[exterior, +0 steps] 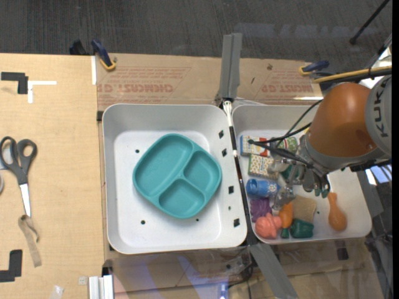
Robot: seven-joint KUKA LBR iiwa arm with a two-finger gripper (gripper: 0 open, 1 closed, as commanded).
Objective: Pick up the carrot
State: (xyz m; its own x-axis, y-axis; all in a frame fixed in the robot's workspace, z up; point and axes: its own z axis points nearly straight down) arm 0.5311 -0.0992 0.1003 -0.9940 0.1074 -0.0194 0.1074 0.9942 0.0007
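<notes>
Fingers (282, 195) hang just above the carrot (286, 215); how wide they stand I cannot tell. It lies near the near edge of the right bin (361, 229), among other toys. It looks light, stiff and smooth; grip the middle.

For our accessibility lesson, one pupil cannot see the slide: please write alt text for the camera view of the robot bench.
A grey robot arm with an orange band reaches into the right white bin, its gripper just above a small orange carrot among crowded toy foods. The left white bin holds a teal divided plate; scissors lie on the bench at far left.
</notes>
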